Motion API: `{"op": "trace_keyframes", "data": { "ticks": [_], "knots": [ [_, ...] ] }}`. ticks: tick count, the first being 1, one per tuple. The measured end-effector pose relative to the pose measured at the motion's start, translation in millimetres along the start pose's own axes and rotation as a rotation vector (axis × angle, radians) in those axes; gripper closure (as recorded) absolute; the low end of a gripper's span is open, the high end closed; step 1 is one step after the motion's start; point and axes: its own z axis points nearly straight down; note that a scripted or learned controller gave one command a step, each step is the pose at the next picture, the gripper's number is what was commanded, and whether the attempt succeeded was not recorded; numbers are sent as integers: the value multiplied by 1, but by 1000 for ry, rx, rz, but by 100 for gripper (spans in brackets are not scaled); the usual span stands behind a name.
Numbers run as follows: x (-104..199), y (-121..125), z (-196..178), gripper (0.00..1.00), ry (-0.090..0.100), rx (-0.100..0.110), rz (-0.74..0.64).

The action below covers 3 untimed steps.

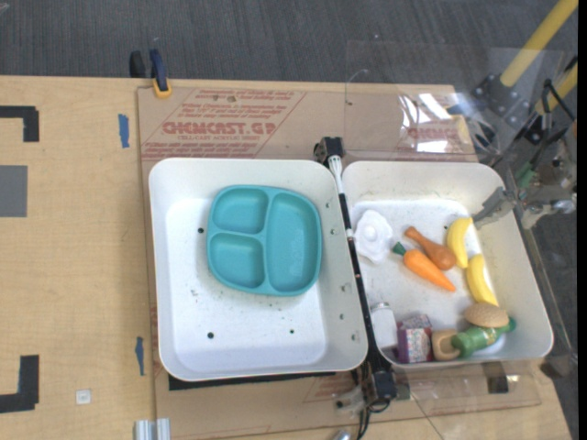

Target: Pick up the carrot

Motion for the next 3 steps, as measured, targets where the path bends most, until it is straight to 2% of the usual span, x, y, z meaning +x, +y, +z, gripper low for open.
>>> {"op": "trace_keyframes", "data": {
  "ticks": [1, 2, 3],
  "knots": [
    [70, -1, 134, 0, 3, 7, -91],
    [75, -24, 149, 0, 0, -13, 106],
    [70, -23, 137, 100, -10, -21, 110]
  ]
}}
